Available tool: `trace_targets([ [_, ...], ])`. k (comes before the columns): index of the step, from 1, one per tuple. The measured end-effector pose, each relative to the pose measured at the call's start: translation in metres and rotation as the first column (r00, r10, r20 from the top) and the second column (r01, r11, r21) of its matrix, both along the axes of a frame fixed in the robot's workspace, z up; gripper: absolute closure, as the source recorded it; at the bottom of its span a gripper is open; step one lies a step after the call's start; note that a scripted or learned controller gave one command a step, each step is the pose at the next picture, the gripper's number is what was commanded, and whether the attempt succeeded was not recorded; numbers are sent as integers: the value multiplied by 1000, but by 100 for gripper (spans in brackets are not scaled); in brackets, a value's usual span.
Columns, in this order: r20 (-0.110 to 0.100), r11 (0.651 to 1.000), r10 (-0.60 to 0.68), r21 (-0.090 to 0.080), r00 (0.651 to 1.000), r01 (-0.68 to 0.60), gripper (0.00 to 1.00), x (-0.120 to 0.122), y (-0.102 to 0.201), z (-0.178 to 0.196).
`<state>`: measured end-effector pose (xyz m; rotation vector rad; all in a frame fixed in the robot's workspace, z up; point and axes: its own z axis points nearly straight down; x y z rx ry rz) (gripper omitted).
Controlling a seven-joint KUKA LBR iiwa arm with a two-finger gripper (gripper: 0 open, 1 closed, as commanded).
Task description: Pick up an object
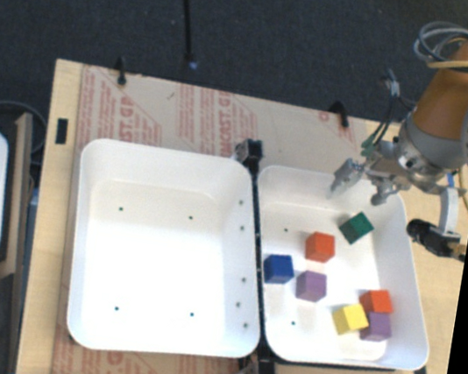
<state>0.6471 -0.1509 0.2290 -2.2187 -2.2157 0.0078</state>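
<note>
Your gripper hangs with fingers spread and nothing between them over the right bin's far edge; nearest pick, the green cube, lies just below it toward the camera.

Below the gripper the green cube sits nearest, with bare bin floor on both sides. Farther below, the orange cube and a cluster of blocks crowd the right bin.

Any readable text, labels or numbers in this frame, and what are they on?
Red print runs in repeated lines along the brown board under the bins; the letters appear reversed and too blurred to read with confidence.
The two white bins and the coloured blocks carry no visible writing.
</note>
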Motion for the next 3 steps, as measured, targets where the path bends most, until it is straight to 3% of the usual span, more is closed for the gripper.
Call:
trace_targets([
  [1, 9, 1000, 1, -1, 1000, -1, 0, 2, 0, 5],
  [3, 3, 1000, 2, 0, 1000, -2, 0, 10, 3, -94],
])
